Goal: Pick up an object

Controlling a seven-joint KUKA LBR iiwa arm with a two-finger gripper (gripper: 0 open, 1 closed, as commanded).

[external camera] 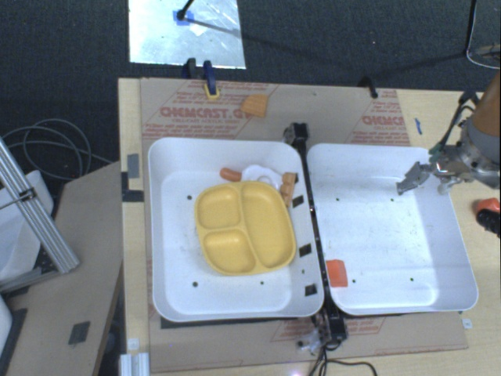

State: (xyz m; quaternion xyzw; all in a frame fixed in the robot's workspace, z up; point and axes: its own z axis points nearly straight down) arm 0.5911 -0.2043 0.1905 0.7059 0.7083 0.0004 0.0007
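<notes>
Gripper (412,180) over right bin (438,288), jaw state indiscernible; orange block (336,272) lies at that bin's near-left edge, where a wall-hugging grasp may slip or jam

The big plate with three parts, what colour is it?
The divided plate is yellow, seen clearly in the camera view.
</notes>
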